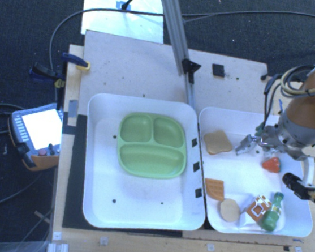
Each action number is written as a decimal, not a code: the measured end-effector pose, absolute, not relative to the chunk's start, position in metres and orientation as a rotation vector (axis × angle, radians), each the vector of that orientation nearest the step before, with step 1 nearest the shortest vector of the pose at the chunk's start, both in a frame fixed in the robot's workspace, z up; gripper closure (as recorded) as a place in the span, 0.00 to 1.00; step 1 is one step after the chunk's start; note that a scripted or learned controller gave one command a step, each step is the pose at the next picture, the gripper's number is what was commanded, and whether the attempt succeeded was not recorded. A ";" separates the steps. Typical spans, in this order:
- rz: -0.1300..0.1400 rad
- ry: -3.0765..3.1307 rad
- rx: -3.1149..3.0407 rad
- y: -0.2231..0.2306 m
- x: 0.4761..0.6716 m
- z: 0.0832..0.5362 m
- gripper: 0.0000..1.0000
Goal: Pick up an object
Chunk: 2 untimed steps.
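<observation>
Couldn't tell the tool's [248, 144] grip state, but the flat tan bread-slice toy [217, 141] lay just left of it.

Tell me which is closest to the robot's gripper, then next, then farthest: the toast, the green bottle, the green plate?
From the gripper, in the camera view:
1. Toast, just to its left in the right bin.
2. Green bottle, lower right, at that bin's near corner.
3. Green plate, far left, in the left bin.
</observation>
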State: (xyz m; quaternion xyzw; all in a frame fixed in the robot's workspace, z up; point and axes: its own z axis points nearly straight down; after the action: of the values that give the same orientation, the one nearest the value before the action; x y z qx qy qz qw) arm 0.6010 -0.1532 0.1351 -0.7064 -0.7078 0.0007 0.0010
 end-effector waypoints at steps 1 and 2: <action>-0.002 -2.224 -2.222 -0.153 0.602 0.085 0.00; -0.008 -2.229 -2.225 -0.153 0.604 0.099 1.00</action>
State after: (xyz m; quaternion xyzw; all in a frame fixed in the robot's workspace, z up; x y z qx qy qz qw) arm 0.6042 -0.1532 0.0991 -0.7064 -0.7078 -0.0027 -0.0038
